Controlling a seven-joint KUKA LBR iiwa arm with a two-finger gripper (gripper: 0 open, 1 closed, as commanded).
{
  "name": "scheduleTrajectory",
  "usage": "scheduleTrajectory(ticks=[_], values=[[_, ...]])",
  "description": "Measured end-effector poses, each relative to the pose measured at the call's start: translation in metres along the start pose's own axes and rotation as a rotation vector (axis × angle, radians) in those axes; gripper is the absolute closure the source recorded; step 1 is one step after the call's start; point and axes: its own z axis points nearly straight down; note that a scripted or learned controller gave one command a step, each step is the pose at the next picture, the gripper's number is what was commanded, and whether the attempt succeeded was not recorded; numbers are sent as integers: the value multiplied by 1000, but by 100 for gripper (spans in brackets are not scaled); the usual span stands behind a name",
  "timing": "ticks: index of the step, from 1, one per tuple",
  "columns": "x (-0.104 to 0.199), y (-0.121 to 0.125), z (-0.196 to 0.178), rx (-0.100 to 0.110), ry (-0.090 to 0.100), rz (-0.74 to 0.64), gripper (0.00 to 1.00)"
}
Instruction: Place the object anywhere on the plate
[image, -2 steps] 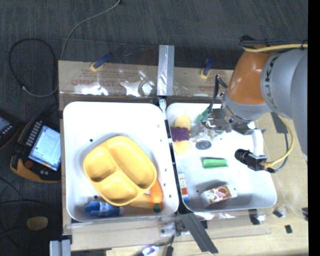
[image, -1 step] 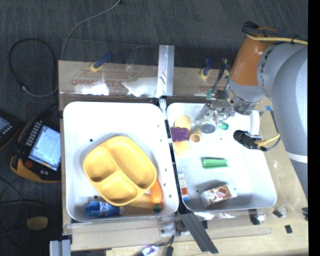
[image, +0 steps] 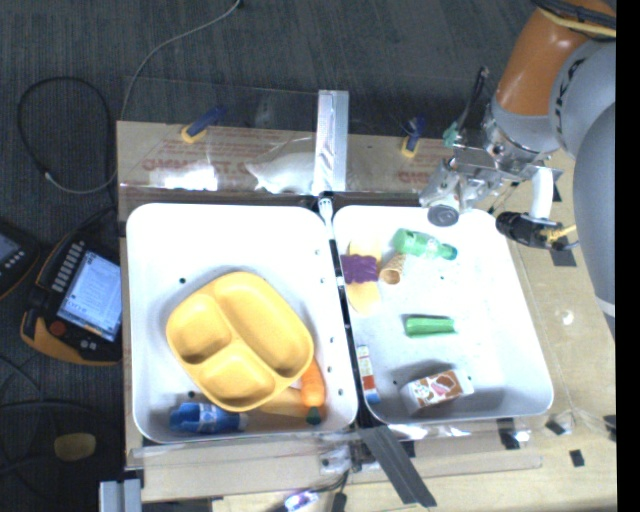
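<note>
Gripper (image: 447, 205) hangs over far rim of right bin (image: 520, 330), near its back edge; finger opening cannot be told from this angle, nothing visibly held. Green bottle (image: 422, 243) lies just below gripper, slightly to its left, on its side. Green block (image: 429, 324) farther down, small carton (image: 437, 389) beyond that. Yellow plate (image: 238, 338) sits well apart, down-left of gripper, in left bin (image: 150, 240). Carrot (image: 313, 385) touches plate's near-right edge.

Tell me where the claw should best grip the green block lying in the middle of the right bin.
Probably across the green block's narrow middle, coming straight down from above. It lies flat, long axis left-right, with bare bin floor around it, so the fingers can close on its long sides.
</note>
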Motion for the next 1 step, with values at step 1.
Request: scheduleTrajectory(ticks=[1], values=[[-63, 8, -45, -1, -1, -46, 100]])
